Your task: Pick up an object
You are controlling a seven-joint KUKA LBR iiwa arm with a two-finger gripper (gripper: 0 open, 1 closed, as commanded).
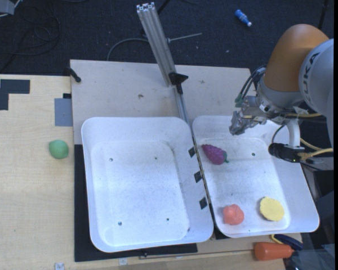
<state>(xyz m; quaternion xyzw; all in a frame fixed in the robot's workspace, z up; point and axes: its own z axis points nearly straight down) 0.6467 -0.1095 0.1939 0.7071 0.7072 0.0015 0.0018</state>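
Approach step: hand (239,124) above far edge of right bin (293,176), jaw state indiscernible. Next: descend toward purple object (214,153) nearby left.

Orange tool (273,251) partly behind bin rim (296,228), arm (318,66) cropped right

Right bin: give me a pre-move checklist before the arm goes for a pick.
1. Targets present in the right bin: purple object, red object, yellow object: ok.
2. Objects apart from one another: ok.
3. Gripper over the bin's far edge, nothing seen held: ok.
4. Purple object close to the bin's left wall, tight approach: not ok.
5. Finger opening: cannot tell.
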